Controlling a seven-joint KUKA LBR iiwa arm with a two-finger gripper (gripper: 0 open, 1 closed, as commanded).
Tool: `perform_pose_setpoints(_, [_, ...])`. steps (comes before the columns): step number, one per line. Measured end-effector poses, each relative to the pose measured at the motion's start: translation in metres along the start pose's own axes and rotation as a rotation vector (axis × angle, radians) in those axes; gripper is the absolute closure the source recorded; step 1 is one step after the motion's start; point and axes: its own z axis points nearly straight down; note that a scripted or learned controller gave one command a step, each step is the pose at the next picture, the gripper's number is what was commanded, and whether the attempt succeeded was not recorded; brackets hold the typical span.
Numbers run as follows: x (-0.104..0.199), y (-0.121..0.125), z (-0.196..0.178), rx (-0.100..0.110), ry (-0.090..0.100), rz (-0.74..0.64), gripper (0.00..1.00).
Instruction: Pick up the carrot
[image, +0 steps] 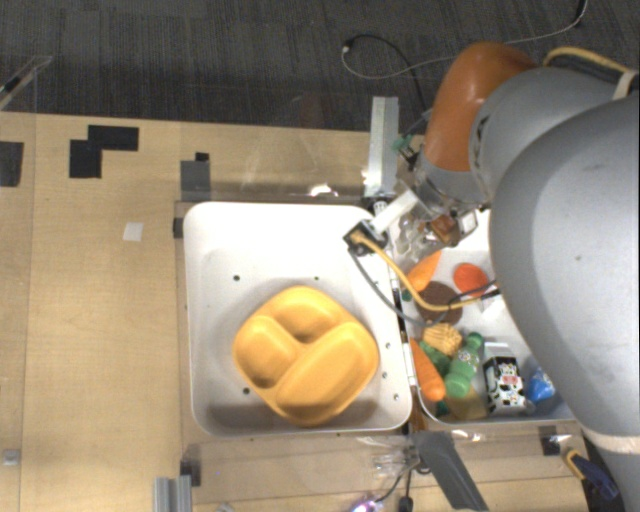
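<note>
Camera view: pale wooden bench (90, 330) under dark grey carpet (200, 50). Left shallow white bin (215, 250) holding yellow sectioned plastic dish (305, 352). Two-finger gripper (425, 230) over right white bin (560, 405); grip state: cannot tell. Slim orange carrot (424, 271) just below gripper, among toy foods.

The grey arm (570, 230) reaches in from the right and fills much of that side. Its orange band (470, 100) sits at the far end, above the wrist. The gripper (432, 232) points down from the wrist, toward the near side.
</note>
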Motion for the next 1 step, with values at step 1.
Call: perform_pose_setpoints(1, [-0.0527, 0.0468, -0.0228, 0.0, -0.002, 0.329, 1.0])
